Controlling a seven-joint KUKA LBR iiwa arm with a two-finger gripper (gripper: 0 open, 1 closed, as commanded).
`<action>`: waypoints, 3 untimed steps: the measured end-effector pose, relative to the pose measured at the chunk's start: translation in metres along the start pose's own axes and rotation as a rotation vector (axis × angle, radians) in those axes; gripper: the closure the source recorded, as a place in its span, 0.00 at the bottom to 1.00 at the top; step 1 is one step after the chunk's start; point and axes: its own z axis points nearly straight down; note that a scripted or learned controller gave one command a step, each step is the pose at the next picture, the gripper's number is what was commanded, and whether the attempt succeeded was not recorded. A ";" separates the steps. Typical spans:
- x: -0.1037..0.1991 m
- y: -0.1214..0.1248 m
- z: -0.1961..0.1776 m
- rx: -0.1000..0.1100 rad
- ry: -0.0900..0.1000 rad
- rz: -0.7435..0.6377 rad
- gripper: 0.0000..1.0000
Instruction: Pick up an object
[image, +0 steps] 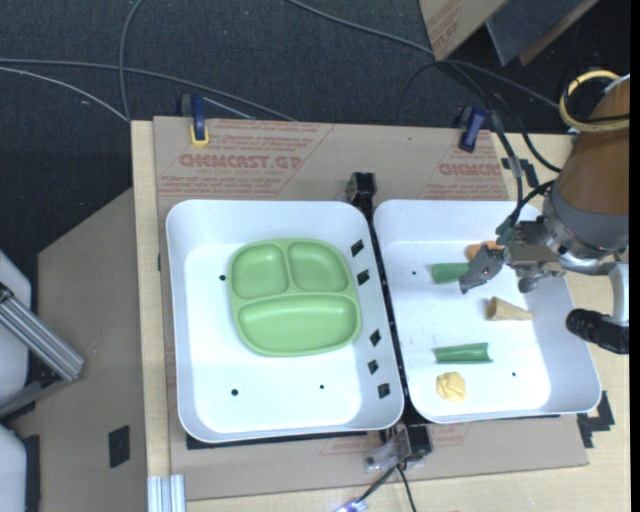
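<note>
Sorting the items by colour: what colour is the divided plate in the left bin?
Light green; the divided plate shows clearly in the camera view.

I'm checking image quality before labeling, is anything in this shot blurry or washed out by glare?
Camera view: even lighting, soft shadows; the green divided plate and the green pieces are sharp. The white bins are bright but keep their edges. The gripper and arm look slightly soft, and the frame's corners are dim.

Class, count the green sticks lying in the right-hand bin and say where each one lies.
2. One green stick lies near the far side of the right bin, beside the hand; the other lies nearer, just above the yellow lump.
</note>
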 end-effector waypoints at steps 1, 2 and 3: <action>0.000 0.002 -0.007 -0.013 -0.002 -0.003 0.00; -0.001 0.005 0.056 -0.007 -0.001 -0.002 0.00; 0.006 0.003 0.102 -0.008 0.000 -0.002 0.00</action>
